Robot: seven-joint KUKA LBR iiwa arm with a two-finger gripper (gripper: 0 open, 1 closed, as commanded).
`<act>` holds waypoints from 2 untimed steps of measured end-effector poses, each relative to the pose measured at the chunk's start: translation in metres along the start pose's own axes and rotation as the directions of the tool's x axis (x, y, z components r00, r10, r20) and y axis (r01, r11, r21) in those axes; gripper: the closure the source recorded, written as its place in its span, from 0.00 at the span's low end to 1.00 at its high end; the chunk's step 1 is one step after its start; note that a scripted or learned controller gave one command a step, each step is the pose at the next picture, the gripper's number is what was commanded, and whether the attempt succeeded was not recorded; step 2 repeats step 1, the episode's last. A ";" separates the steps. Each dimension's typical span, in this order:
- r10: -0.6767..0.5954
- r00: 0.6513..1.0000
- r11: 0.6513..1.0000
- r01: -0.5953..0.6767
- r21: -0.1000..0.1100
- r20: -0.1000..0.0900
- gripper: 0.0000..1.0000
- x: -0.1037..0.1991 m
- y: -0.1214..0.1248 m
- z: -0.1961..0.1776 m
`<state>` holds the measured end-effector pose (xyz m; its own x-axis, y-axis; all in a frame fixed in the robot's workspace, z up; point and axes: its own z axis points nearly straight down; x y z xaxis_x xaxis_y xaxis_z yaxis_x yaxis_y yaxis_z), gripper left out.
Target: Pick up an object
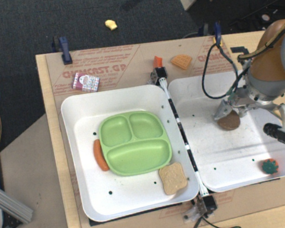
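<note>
In the right bin (pixel 229 169) a flat brown round piece (pixel 230 124) lies near the middle. My gripper (pixel 231 115) hangs right over it, open, one finger on each side of its upper edge; the piece rests on the bin floor. A small green and red toy (pixel 269 166) sits in that bin's near right corner. The left bin (pixel 78 146) holds a green divided plate (pixel 134 142), an orange sausage-shaped toy (pixel 100 155) against the plate's left side, and a tan bread slice (pixel 173 178) at its near right.
The grey arm with its orange band (pixel 274 60) covers the right bin's far right corner, trailing black cables (pixel 215 69). On the bench behind the bins lie a tan cracker-like piece (pixel 181 61) and a pink packet (pixel 86 81). A black ridge (pixel 178 127) divides the bins.
</note>
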<state>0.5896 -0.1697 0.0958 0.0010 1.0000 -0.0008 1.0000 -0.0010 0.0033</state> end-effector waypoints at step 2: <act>-0.007 1.000 1.000 0.007 -0.005 0.000 1.00 0.054 0.048 -0.061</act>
